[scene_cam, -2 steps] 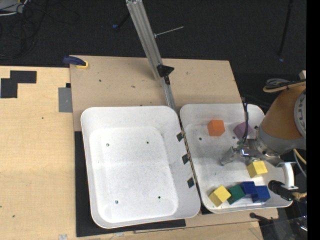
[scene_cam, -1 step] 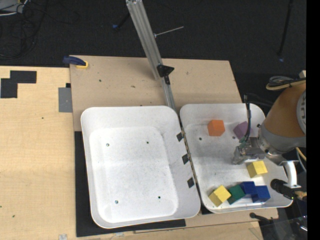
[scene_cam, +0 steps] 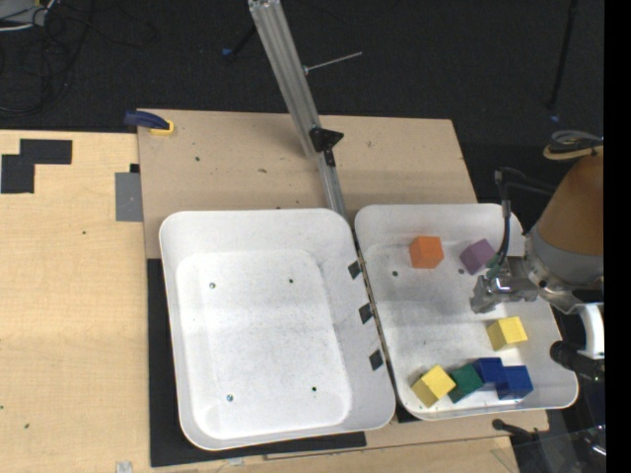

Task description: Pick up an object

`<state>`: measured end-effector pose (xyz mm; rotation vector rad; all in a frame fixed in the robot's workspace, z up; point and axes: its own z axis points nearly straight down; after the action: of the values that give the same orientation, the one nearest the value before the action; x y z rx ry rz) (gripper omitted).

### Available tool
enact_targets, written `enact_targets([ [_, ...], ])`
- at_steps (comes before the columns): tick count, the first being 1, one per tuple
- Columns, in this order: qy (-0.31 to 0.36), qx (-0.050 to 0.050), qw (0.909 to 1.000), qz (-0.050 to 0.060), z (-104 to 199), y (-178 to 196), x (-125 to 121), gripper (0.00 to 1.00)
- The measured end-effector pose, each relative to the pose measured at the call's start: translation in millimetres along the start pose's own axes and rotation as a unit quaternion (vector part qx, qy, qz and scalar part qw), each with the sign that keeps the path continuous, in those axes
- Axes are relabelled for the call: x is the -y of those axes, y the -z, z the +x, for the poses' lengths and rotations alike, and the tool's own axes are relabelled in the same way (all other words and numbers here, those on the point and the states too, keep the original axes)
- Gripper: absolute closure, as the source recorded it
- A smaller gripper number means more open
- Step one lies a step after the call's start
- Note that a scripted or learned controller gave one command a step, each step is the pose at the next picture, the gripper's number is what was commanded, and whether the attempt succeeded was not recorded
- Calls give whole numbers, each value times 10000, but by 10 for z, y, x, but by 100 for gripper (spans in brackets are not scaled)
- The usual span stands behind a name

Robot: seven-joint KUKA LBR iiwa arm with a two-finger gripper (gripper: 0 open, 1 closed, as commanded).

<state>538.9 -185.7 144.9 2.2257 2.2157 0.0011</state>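
Nothing has been picked up yet: the hand [scene_cam: 490,294] is hung low in the right bin [scene_cam: 394,227], whether open or shut cannot be told, and must be lowered onto the yellow block [scene_cam: 508,332] just beside it.

This is a robotics lab or test cell. A plywood tabletop [scene_cam: 394,156] carries two shallow white bins [scene_cam: 261,328] side by side, one holding small coloured blocks [scene_cam: 426,252]. A grey robot arm [scene_cam: 572,225] reaches in from the right. An aluminium rail [scene_cam: 291,67] slants up behind, and loose cables [scene_cam: 30,8] lie on dark carpet [scene_cam: 148,47].
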Motion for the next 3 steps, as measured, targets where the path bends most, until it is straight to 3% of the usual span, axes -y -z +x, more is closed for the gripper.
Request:
enact_targets([
  [3,34,6,10000,-13,-72,1474,-136,100],
])
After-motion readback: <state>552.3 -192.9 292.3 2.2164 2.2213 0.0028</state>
